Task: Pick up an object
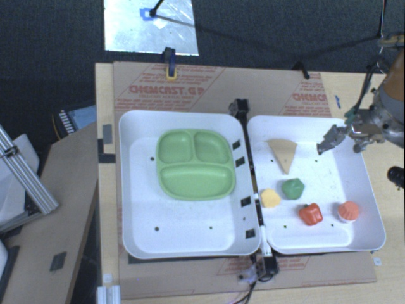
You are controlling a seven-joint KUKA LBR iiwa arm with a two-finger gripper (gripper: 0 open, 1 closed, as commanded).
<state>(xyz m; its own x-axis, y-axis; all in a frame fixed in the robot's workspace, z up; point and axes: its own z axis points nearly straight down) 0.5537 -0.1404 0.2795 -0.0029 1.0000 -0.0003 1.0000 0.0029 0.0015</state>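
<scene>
The right bin (pixel 364 189) holds a tan wedge (pixel 283 152), a green lump (pixel 292 187), a small yellow piece (pixel 271 198), a red pepper-like toy (pixel 310 214) and an orange-and-white piece (pixel 347 211). My gripper (pixel 343 143) hangs over the bin's upper right part, to the right of the wedge and well above the orange-and-white piece. Its two fingers stand spread apart, open, with nothing between them.
The left bin (pixel 136 189) holds a green divided plate (pixel 195 164). A black hinge strip (pixel 250 170) runs between the two bins. A cardboard sheet (pixel 209 84) lies under the bins, and a shiny panel (pixel 150 16) sits at the back.
</scene>
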